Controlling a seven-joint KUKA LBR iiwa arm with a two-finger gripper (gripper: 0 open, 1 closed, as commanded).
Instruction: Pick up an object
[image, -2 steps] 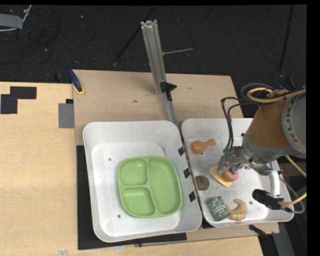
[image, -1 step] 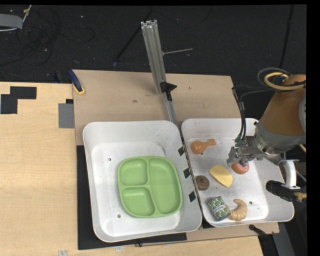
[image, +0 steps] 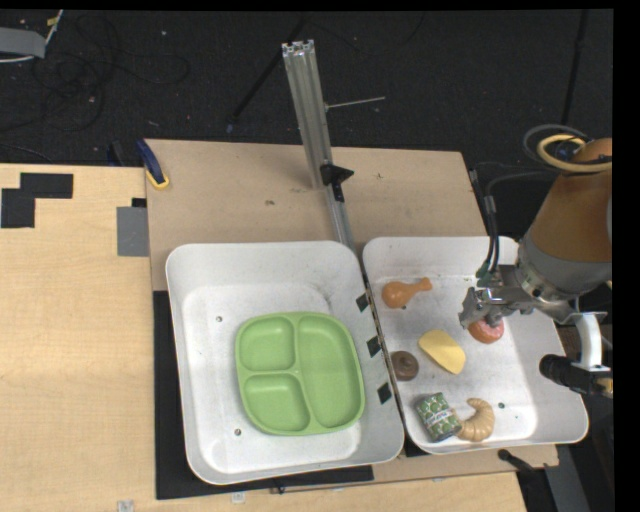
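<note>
My gripper (image: 487, 306) hangs low over the right side of the right bin (image: 530, 430). A small red, rounded object (image: 488, 331) shows just under it, partly hidden by the gripper. I cannot tell whether they touch. To the left lie an orange drumstick (image: 405, 292), a yellow wedge (image: 443, 351) and a brown round piece (image: 404, 365). Near the bin's front edge sit a green packet (image: 435, 415) and a tan croissant (image: 477, 420).
The left bin (image: 200, 290) holds a green divided plate (image: 299, 373). A metal post (image: 312, 120) rises behind the gap between the bins. The arm's grey body (image: 570, 235) stands over the right bin's right rim.
</note>
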